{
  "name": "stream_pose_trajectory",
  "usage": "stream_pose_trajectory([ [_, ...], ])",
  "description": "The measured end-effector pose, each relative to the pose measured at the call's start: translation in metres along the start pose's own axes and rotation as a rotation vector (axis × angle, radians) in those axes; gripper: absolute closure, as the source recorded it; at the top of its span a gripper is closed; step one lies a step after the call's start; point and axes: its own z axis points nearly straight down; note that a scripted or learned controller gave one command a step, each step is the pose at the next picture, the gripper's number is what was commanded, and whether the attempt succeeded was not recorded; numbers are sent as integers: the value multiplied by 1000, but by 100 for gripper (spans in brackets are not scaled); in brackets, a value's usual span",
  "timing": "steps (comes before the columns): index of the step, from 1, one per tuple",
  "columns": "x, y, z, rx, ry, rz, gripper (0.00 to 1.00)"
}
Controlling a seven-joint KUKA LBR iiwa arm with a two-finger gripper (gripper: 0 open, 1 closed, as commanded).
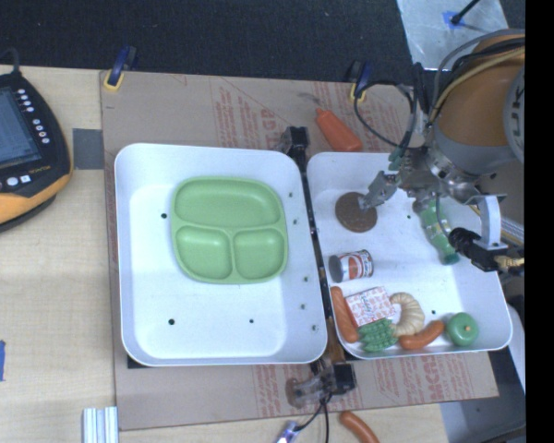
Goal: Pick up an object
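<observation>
Setting: You are looking at a robotics lab bench, not a home or a kitchen.
Bench: Your pale wood tabletop [46, 293] carries a cardboard sheet [222, 109] held at its far edge by clamps [120, 67].
Controls: Your teach pendant [14, 150], screen and orange casing, lies at the left edge.
Fixtures: Two shallow white bins, the left bin [148, 321] and right bin [485, 293], sit side by side, joined by black brackets [297, 139].
Props: Toy food [388, 317] and a green divided plate [229, 228] stand in for real goods.
Machine: Your grey industrial arm [475, 100] with loose cabling [379, 109] reaches in from the right.
</observation>
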Motion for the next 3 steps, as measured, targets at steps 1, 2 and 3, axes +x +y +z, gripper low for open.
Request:
stream_pose_trajectory([
  [1, -6, 44, 102, 2, -2, -2, 0],
  [2, -7, 47, 86, -8, -4, -5, 100],
  [3, -50, 8, 98, -6, -4, 0, 100],
])
